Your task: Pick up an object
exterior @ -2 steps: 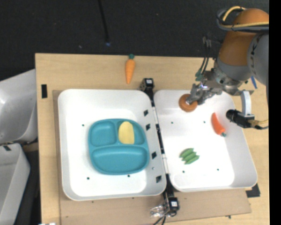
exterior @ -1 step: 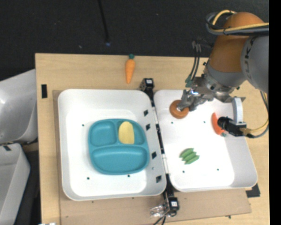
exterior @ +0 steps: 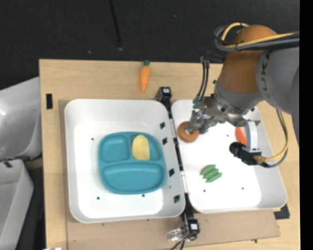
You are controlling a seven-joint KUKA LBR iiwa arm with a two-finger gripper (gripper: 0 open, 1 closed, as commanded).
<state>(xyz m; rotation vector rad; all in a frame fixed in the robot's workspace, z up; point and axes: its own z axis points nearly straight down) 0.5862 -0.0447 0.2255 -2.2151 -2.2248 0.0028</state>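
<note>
A small round brown doughnut-shaped object (exterior: 188, 132) is lying in the right shallow white bin (exterior: 250, 199), close against that bin's left wall near its upper corner. The end effector (exterior: 198, 120) is hanging right over the object's upper right edge, appearing to touch it; how far it is opened cannot be told from this angle, nor whether it has hold of anything. The grey arm with its orange band (exterior: 245, 61) is reaching in above the bin's upper right part, covering much of it. A red-orange item (exterior: 241, 135) is peeking out beside the wrist, partly hidden. A green pea pod (exterior: 211, 173) is lying lower, well apart from the doughnut. In the left white bin (exterior: 78, 191), a blue divided plastic tray (exterior: 120, 176) is carrying a yellow oval piece (exterior: 141, 147). An orange toy carrot (exterior: 144, 77) is resting on the wooden tabletop (exterior: 94, 79) above the bins
</note>
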